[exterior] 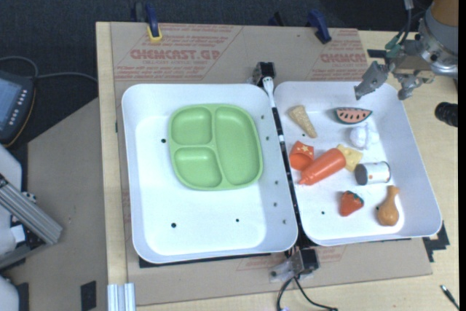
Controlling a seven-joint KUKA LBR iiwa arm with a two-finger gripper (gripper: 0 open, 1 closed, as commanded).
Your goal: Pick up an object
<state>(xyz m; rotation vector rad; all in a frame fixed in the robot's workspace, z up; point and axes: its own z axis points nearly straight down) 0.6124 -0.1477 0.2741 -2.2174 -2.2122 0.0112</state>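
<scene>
Looking down at the desk (109,156), I see the two-finger gripper (387,82) hanging over the far right corner of the right shallow white bin (419,171), its two fingers (368,81) spread apart with nothing between them.

The things to pick lie in that right bin. A red watermelon slice with a green rind (353,114) sits nearest the gripper, toward the far edge. A tan cone-shaped piece (303,120) lies by the bin's left wall, also toward the far edge. A small white lumpy object (362,135) sits just in front of the watermelon slice. Near the middle, a long orange carrot-shaped toy (321,166) lies at a slant, with a small red-orange block (301,154) touching its left side and a yellow wedge (350,155) at its right end. A white cylinder with a dark end (373,172) lies just beside the wedge. Toward the near edge I make out a red strawberry-like toy (350,203) and an orange-brown pear-shaped piece (389,207) to its right.

The left shallow white bin (145,215) holds a light green plastic plate with three compartments (216,146), lying flat toward the bin's far side.
</scene>
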